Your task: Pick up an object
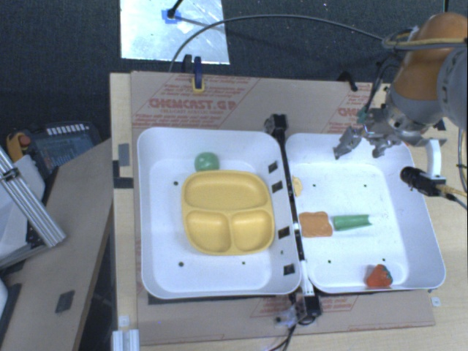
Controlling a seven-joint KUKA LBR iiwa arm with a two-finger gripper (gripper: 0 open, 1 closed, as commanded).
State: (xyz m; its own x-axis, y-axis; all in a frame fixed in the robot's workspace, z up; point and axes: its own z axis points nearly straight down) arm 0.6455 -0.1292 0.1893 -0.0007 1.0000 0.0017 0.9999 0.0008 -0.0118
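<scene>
Approach step: the tool hung spread and empty at upper right, over the right bin. The green piece lay lower centre-right; next needed descent onto it.

A brown bench holds two white bins, the left bin touching the right bin.

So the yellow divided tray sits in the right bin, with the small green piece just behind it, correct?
Not quite. The camera view shows the yellow divided tray in the left bin, not the right one. The small green piece does sit just behind it.
</scene>
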